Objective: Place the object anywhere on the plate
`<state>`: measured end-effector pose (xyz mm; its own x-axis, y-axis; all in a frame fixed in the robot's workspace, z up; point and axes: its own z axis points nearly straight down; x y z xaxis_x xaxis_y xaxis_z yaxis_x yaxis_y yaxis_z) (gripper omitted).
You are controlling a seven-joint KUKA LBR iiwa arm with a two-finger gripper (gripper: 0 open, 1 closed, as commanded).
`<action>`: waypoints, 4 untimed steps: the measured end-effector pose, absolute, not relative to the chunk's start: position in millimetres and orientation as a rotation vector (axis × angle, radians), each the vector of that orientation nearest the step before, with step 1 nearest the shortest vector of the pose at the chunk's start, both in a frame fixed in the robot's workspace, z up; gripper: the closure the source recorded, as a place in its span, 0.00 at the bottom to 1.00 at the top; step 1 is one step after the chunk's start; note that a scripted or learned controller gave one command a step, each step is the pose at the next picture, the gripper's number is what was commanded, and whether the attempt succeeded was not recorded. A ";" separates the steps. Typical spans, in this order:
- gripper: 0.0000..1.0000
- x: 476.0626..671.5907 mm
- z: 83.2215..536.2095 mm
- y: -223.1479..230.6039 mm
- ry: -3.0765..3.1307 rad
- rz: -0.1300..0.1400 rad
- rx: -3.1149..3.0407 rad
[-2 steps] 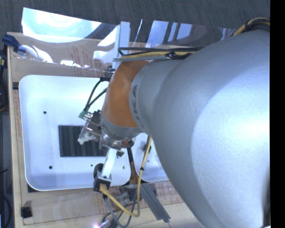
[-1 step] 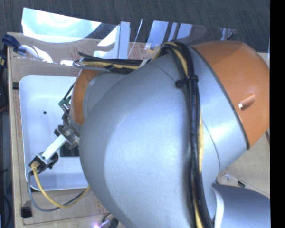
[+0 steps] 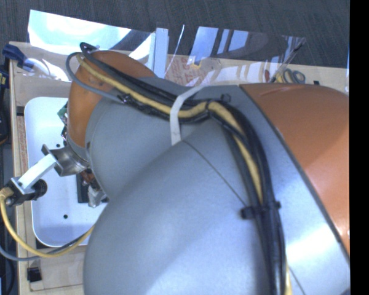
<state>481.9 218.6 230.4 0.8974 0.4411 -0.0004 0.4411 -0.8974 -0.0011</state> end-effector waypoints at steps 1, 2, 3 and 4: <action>0.00 482.2 230.3 217.7 -0.709 0.001 -3.061; 0.00 479.7 189.6 154.5 -0.697 0.013 -3.060; 1.00 478.5 197.8 158.3 -0.717 0.024 -3.052; 1.00 511.0 211.1 149.9 -0.596 0.002 -3.084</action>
